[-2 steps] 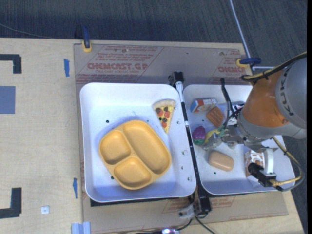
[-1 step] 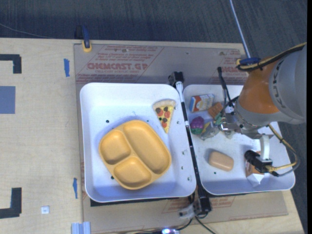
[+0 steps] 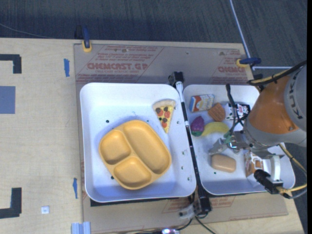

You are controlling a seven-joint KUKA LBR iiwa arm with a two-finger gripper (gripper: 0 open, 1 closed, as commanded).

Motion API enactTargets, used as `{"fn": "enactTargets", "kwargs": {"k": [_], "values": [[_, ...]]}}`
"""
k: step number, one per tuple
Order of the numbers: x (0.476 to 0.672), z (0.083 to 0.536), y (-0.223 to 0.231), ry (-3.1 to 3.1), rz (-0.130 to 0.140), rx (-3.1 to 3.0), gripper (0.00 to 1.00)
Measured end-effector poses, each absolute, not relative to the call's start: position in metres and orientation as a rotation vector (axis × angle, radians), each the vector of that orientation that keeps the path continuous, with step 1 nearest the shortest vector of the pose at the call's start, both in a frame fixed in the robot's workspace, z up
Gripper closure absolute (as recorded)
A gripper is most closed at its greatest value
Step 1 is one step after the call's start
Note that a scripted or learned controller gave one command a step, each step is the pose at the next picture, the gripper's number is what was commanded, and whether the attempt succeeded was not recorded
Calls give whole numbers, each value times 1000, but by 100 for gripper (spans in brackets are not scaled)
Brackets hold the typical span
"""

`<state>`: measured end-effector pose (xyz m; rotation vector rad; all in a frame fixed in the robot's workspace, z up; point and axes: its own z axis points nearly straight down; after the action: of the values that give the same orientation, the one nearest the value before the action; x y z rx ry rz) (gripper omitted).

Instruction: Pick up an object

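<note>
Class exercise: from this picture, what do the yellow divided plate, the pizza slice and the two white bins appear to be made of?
Yellow divided plate: probably moulded plastic, smooth with a soft sheen and rounded compartments. Pizza slice: likely a plastic toy, with flat colours and painted-looking toppings. White bins: seemingly thin formed plastic or coated metal; glossy, with rounded corners.

Even overhead light is falling bright across the counter (image 3: 39, 145) — the white bins (image 3: 92, 111) are glaring slightly, shadows are staying soft, and focus is holding sharp throughout.
</note>
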<state>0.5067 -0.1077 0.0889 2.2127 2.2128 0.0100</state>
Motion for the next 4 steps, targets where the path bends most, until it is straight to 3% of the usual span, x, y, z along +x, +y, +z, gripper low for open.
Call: {"fn": "enactTargets", "kwargs": {"k": [1, 2, 3, 4], "values": [[484, 89, -99, 2209, 13, 2209, 0], [486, 99, -100, 2203, 14, 2207, 100], [483, 90, -196, 2215, 10, 2213, 100], [484, 100, -196, 2213, 12, 2213, 100]]}}
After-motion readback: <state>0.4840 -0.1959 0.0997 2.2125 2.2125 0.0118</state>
